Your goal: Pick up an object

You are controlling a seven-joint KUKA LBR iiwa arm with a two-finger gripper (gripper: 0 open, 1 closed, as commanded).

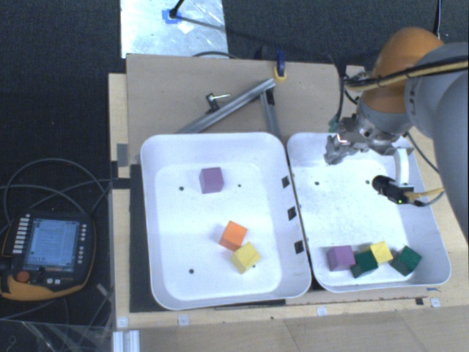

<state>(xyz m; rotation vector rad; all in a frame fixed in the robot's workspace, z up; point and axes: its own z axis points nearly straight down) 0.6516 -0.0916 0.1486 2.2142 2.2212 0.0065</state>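
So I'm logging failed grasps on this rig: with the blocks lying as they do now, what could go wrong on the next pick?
1. In the right bin, the purple block, two green blocks and a yellow block crowd the near wall; the gripper may nudge neighbours.
2. In the left bin, the orange block touches another yellow block.

**Around the bench: pendant, cables, foil and rods**

A teach pendant [47, 251] with a lit screen lies on the dark floor left of the bench, ringed by loose black cables [55, 174]. A brown board [308, 94] covers the bench top behind the bins. On it, a grey metal rod [227, 108] runs diagonally, meeting a second rod near a small yellow-and-blue piece, perhaps a clamp [279, 67]. Beyond the board, a shiny silver sheet [172, 17] lies on the floor, marked with blue tape [171, 15].
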